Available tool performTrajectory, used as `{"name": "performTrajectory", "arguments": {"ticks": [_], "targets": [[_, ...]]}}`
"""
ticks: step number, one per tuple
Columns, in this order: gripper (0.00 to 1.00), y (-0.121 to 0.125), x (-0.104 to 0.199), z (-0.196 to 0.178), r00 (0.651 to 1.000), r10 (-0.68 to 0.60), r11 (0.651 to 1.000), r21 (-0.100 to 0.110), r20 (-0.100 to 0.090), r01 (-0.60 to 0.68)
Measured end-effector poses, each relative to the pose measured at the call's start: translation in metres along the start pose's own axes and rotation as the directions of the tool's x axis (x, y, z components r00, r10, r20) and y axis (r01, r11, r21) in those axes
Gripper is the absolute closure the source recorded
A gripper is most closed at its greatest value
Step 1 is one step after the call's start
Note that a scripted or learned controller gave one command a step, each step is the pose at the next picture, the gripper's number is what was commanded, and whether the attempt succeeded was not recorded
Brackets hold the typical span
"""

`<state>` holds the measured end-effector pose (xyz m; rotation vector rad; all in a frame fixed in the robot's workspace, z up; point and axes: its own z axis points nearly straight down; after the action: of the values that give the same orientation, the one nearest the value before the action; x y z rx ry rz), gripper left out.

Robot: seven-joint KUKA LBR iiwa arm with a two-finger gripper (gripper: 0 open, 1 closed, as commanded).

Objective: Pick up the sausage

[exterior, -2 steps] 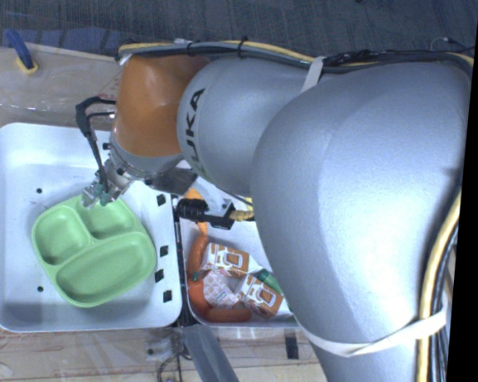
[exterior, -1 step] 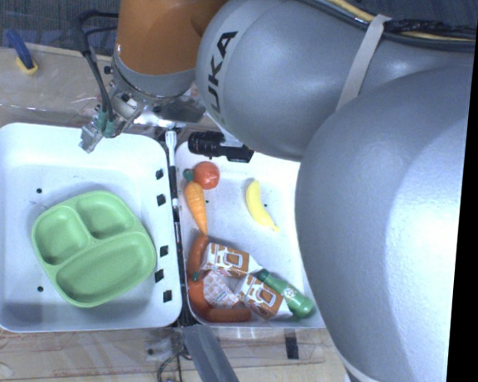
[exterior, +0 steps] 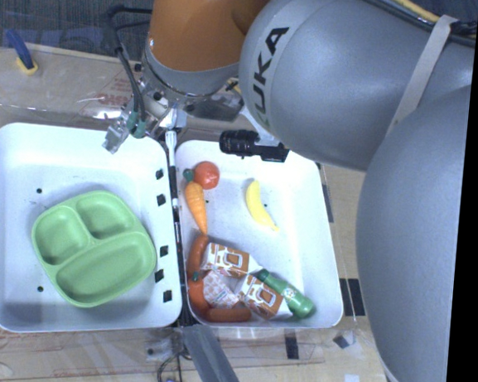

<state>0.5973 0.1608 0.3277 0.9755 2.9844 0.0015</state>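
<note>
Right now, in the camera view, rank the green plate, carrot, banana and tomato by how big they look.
1. Green plate, by far the largest.
2. Carrot and banana: look about the same, so no ranking.
3. Tomato, smallest.

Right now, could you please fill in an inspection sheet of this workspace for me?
Surface: left bin and right bin, both white and shallow, side by side on the bench.
Job's things: sausage, reddish, at the near end of the right bin, partly under two orange cartons.
Clutter: green divided plate in the left bin; in the right bin a tomato, carrot, banana and green bottle.
Grippers: gripper above the far edge of the left bin, away from the sausage; nothing seen between its fingers.
Cables: dark cables behind the bins.
Surroundings: grey tape strip on the bench's near edge.
</note>
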Motion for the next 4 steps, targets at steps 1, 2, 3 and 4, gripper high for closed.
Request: {"name": "performTrajectory", "arguments": {"ticks": [1,2,3,4], "targets": [[1.0,0.034,0.037,0.011,1.0,-0.009,1.0,0.003,-0.003,0.009],[1.0,0.008,0.084,0.149,0.997,0.083,0.997,0.005,-0.002,-0.083],[0.0,0.008,0.084,0.149,0.996,0.084,0.996,0.004,-0.002,-0.084],[0.0,-0.003,0.077,0.219,0.996,0.085,0.996,-0.011,0.004,-0.084]]}}
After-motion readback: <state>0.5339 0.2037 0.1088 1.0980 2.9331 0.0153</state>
